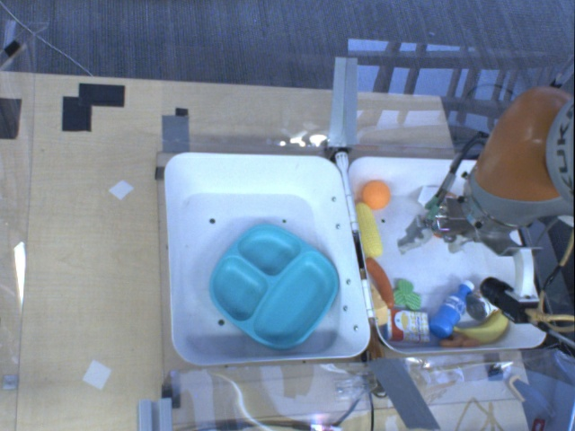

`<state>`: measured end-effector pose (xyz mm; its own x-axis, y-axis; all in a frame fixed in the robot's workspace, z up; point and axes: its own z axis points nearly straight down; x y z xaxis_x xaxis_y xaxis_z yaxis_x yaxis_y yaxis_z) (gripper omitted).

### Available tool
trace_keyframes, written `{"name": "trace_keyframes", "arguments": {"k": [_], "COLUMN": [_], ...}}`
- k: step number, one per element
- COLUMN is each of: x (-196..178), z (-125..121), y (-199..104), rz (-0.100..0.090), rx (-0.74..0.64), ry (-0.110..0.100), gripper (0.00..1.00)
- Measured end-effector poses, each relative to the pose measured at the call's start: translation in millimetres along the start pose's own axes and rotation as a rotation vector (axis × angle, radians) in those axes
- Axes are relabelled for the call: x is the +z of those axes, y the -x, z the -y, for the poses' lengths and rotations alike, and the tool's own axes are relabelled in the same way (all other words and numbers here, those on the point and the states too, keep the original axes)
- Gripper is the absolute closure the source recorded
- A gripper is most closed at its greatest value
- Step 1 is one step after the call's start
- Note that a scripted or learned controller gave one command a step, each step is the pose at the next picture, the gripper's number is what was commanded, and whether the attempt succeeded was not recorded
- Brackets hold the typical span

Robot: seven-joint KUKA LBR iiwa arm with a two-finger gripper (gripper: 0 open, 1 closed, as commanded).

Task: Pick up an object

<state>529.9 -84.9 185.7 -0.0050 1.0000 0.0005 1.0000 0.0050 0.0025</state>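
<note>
— where's the tool (pixel 429 232)?
— over the right bin (pixel 409 180), fingers spread, nothing between them.
— and the objects?
— orange (pixel 375 194) and corn (pixel 367 229) just left of it; banana (pixel 478 330) nearer us.

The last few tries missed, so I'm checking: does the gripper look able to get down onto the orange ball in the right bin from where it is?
Probably yes. The gripper hangs over bare bin floor beside the orange ball. The ball's top is uncovered; the corn cob lies close below it, which may crowd one finger.
</note>
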Motion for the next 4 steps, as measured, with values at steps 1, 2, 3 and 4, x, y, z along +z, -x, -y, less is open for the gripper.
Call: {"name": "trace_keyframes", "arguments": {"k": [1, 2, 3, 4], "x": [95, 83, -45, -97], "z": [38, 35, -9, -11], "y": [15, 16, -43, -63], "rz": [0.002, 0.005, 0.000, 0.000], "rx": [0.001, 0.000, 0.358, 0.359], "ry": [0.014, 0.023, 0.001, 0.002], "gripper": [0.00, 1.00, 1.00, 1.00]}}
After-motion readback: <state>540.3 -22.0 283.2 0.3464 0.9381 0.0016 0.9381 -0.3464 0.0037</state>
